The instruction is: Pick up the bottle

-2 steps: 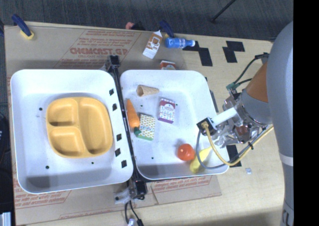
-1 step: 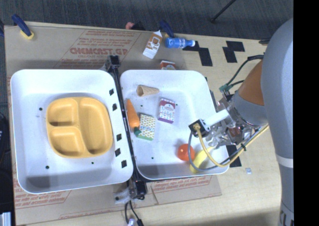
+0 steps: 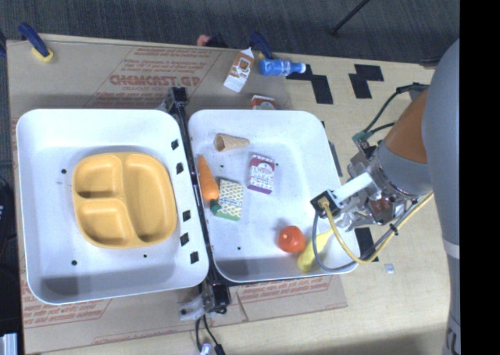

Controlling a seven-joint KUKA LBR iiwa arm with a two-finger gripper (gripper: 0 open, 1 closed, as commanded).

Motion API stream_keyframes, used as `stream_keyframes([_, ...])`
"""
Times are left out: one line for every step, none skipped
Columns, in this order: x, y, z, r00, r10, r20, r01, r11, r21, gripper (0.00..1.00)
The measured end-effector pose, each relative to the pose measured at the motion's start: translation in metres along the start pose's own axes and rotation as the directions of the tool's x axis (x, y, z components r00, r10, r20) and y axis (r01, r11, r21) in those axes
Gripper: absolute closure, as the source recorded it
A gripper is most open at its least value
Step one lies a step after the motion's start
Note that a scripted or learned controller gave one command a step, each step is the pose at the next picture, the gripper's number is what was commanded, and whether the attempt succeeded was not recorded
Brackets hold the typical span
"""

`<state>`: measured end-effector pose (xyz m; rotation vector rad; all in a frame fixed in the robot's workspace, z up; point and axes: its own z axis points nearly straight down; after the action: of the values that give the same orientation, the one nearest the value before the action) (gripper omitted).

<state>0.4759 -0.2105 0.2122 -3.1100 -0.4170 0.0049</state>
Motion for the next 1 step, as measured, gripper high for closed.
stream_keyframes([0.0035, -0.0126, 0.0153, 0.998, 0.058, 0.001, -0.058, 0.998, 0.003, 1.00])
